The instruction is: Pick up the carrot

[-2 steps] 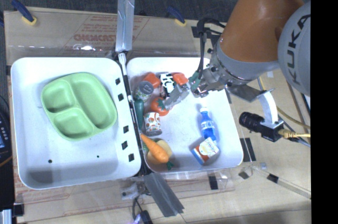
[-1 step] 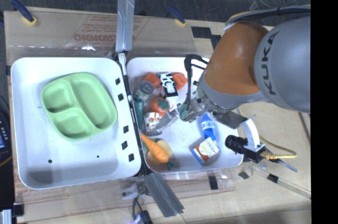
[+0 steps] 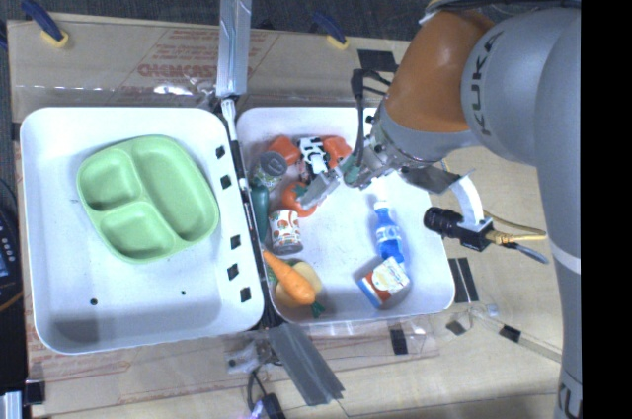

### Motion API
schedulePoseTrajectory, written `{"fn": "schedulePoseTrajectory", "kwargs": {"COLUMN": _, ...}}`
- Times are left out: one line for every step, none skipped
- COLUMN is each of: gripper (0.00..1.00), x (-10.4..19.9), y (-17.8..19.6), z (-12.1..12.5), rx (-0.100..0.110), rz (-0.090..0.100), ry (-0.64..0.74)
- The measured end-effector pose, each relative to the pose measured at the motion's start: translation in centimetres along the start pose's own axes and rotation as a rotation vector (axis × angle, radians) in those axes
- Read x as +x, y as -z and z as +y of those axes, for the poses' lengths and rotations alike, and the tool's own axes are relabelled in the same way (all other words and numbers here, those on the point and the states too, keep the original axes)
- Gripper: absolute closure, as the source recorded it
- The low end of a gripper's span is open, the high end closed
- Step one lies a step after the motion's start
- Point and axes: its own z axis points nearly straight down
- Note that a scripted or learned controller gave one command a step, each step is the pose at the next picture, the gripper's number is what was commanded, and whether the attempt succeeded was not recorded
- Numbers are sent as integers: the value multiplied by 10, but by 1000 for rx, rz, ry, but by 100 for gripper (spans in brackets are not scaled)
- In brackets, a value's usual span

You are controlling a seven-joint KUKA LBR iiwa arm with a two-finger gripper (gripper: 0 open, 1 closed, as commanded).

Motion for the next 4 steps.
{"fn": "schedulePoseTrajectory", "kwargs": {"gripper": 0, "x": -34, "y": -13, "z": 52, "rx": -2, "rz": -1, "ry": -1}}
{"fn": "schedulePoseTrajectory", "kwargs": {"gripper": 0, "x": -2, "y": -74, "z": -12, "rx": -7, "rz": -1, "ry": 51}}
{"fn": "schedulePoseTrajectory", "kwargs": {"gripper": 0, "x": 85, "y": -12, "z": -44, "rx": -1, "rz": 1, "ry": -36}}
{"fn": "schedulePoseTrajectory", "kwargs": {"gripper": 100, "x": 85, "y": -6, "z": -44, "rx": 5, "rz": 3, "ry": -33}}
